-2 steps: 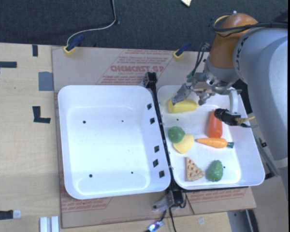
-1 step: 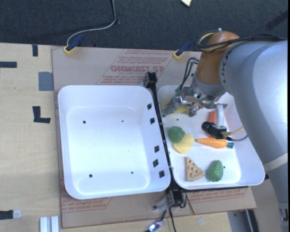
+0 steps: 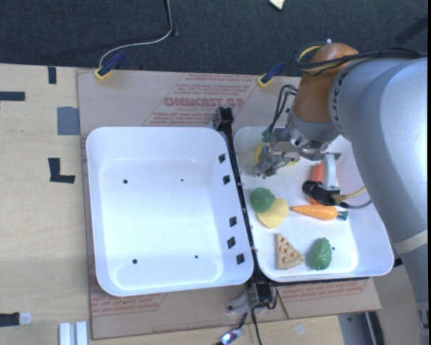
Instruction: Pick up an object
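The grey metal gripper (image 3: pixel 269 162) hangs low over a yellow toy (image 3: pixel 261 152) in the right white bin (image 3: pixel 370 261); finger state unclear. Next, probably closing and lifting.

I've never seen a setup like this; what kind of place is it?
Probably a robotics lab test bench: a grey arm reaches over two white bins, one holding toy food like a carrot, on a clamped board.

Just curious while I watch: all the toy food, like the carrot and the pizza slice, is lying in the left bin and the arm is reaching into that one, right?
Not quite. The camera view shows the carrot and pizza slice lying in the right bin, and the end effector reaches into that one. The left bin is not the one holding them.
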Controlling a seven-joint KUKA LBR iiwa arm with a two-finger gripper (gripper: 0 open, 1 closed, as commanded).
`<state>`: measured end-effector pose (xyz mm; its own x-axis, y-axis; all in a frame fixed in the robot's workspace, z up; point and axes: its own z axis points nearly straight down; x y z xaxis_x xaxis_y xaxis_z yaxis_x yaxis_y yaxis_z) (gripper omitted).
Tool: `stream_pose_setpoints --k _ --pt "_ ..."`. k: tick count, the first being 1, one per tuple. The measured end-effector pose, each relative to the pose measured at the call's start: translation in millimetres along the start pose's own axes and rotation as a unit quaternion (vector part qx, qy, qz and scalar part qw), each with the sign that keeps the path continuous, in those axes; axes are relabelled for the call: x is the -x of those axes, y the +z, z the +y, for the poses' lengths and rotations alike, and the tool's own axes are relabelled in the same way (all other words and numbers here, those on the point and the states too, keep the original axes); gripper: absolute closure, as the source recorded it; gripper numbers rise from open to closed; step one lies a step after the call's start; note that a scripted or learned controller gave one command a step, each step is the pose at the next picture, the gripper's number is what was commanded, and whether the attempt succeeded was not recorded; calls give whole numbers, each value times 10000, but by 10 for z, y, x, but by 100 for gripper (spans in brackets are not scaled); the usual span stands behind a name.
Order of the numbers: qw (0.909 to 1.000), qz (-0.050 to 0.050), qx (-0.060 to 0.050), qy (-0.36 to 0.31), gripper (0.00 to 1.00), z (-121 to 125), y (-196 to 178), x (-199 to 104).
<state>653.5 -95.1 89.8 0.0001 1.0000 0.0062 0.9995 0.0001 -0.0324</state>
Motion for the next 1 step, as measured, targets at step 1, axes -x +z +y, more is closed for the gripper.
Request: stream_pose_setpoints --k 1 --pt "9999 -29 152 10 100 -766 73 186"
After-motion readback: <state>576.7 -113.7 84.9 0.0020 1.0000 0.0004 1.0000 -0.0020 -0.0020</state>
